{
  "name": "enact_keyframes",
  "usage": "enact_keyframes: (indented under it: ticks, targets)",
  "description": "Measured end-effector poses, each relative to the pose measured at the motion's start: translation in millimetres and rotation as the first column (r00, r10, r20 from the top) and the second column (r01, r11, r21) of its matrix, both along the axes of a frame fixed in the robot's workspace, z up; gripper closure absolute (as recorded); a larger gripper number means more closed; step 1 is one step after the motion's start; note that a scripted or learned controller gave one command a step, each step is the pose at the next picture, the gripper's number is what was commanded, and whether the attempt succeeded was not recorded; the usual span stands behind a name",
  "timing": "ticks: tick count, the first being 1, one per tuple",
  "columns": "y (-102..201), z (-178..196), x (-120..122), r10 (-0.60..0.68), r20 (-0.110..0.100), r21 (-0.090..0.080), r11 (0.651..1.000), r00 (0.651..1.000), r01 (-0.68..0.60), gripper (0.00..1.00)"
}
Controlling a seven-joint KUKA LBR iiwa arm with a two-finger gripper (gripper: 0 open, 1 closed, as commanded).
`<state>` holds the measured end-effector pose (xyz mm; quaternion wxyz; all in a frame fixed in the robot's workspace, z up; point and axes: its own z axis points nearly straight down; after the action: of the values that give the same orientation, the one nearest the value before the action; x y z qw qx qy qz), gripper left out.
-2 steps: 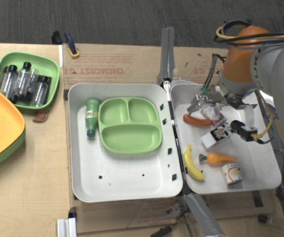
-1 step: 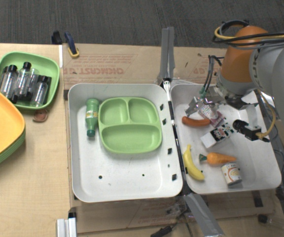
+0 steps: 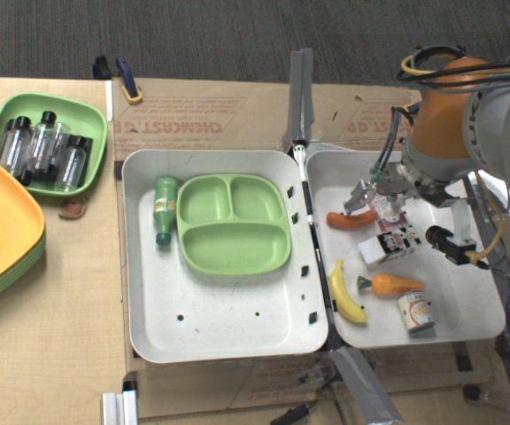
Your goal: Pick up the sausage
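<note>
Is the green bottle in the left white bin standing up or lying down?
Lying down. The green bottle rests lengthwise on the left white bin's floor, beside the green divided plate, its whole side showing.

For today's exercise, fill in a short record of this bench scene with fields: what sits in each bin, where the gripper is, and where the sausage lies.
left bin: green divided plate, with a green bottle lying beside it
right bin: sausage, banana, carrot, small can, small white printed box
gripper: over the right bin, just above the sausage
sausage: red, lying near the right bin's left wall
outside the bins: green tray of dark-capped bottles, orange plates
</note>
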<state>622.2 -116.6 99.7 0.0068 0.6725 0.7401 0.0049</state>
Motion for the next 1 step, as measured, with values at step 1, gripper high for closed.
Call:
enact_keyframes:
  ticks: [1]
  targets:
    - [17.5,-0.3,0.0,0.013,-0.001,-0.004,1.000,1.000,-0.013,0.00]
